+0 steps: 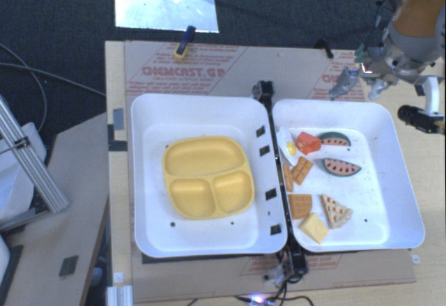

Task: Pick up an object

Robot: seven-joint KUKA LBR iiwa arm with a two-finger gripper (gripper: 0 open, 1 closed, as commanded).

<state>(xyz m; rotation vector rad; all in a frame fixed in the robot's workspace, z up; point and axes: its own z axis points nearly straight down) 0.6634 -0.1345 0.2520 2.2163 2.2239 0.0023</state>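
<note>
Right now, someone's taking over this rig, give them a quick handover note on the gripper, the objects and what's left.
Gripper: above the right bin's far edge, holding nothing.
Right bin: two watermelon slices, red piece, crackers, toast, pizza slice, cheese.
Left bin: yellow divided tray.
Done: nothing picked.
Left: descend, grasp one object, lift.

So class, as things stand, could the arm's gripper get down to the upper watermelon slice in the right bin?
Probably yes. The gripper hangs above the right bin's far rim, and the watermelon slice lies uncovered below it.
</note>
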